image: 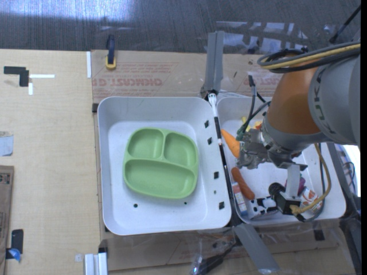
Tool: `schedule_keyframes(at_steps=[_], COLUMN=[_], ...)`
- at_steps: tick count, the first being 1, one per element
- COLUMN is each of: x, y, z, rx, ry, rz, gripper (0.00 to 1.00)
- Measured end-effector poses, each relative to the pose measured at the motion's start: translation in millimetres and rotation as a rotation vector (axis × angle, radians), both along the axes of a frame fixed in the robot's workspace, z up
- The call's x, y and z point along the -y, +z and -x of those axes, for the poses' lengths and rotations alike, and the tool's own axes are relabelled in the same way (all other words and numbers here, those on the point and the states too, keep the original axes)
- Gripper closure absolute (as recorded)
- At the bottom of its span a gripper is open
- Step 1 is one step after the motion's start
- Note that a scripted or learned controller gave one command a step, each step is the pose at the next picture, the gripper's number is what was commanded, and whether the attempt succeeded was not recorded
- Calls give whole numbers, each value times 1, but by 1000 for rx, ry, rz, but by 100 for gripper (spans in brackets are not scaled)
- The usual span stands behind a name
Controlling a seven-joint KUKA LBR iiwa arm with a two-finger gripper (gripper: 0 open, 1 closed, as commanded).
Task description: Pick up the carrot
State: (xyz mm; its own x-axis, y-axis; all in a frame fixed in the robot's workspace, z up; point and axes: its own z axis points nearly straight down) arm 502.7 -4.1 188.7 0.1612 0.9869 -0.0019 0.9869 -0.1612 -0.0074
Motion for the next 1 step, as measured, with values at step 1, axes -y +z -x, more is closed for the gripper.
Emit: schedule_keyframes(at_steps=[1], x=[-10], y=[28], z=[-40], rx=[1], ry=[-327], rz=[5], gripper=[100])
